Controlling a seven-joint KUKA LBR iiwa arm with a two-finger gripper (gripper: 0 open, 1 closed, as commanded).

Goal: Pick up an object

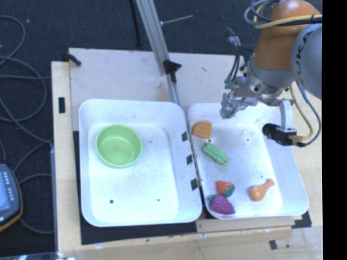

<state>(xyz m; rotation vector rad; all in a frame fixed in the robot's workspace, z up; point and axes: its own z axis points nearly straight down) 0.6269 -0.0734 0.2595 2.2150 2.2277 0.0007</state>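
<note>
A purple bunch of grapes point(222, 205) lies at the front edge of the right bin point(282, 161), closest to us, and a small red and green strawberry point(225, 188) sits just behind it, touching it. Near them, to the right, is an orange toy drumstick point(261, 189). Farther back in the same bin lies a green veggie point(215, 154), and just behind that, close to the left wall, is an orange, bread-like piece point(202, 129). That makes 5 toys in this bin. The left bin point(162, 183) holds 1 thing — a green bowl point(119, 145), standing upright. Both bins sit side by side on the desk point(114, 72). The tool point(229, 111) hangs over the back of the right bin, above and to the right of the orange piece — it has nothing in it, and I cannot tell how wide it is open.
</note>
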